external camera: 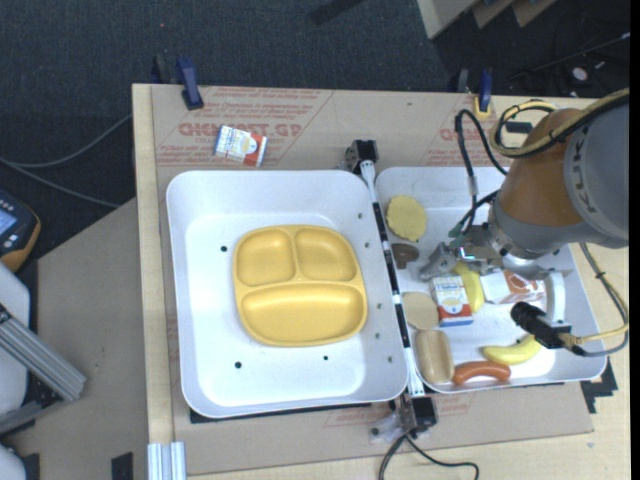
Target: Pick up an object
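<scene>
The right bin holds several toy foods. A pale yellow round piece lies at its far left, with a small brown piece just below it. Near the middle sits a small white carton with a red base. Toward the front lie a tan bread slice, a bun, a red sausage and a banana. My gripper hangs low over the bin, just above the carton and to the right of the brown piece. The arm's body hides the bin's right middle.
The left bin carries a yellow divided plate. A small red and white box lies on the bench behind that bin. Cables loop over the right bin's far edge. A red and white packet lies under the arm.
</scene>
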{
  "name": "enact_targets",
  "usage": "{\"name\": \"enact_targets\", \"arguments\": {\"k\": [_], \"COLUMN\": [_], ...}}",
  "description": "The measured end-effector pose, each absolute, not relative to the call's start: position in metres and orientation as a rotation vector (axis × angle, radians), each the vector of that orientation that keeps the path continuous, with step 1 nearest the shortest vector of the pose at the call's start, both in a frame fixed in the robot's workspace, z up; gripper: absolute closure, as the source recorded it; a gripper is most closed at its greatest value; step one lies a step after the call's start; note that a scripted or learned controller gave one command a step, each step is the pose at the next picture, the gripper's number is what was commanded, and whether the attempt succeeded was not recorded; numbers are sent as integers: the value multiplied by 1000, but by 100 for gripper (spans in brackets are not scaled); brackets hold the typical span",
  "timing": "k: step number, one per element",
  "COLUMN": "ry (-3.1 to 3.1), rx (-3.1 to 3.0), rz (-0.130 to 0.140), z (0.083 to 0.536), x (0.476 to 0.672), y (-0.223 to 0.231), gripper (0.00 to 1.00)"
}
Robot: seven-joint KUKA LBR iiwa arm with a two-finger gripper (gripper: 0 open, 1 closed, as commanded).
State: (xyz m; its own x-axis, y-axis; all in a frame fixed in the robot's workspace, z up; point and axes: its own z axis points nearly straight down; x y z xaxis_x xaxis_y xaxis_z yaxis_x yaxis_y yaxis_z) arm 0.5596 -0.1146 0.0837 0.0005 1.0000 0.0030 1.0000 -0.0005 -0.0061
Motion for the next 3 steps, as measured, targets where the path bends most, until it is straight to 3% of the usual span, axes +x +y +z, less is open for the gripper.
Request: {"name": "enact_targets", "arguments": {"k": [1,2,3], "ry": [-2217,-2220,-2237], "rx": [-2221,-2222,-2215], "rz": [3,-1,-16], "z": [84,95,190], "x": [538,540,556], "y": [-123,-122,-44], "gripper": [0,100,100]}}
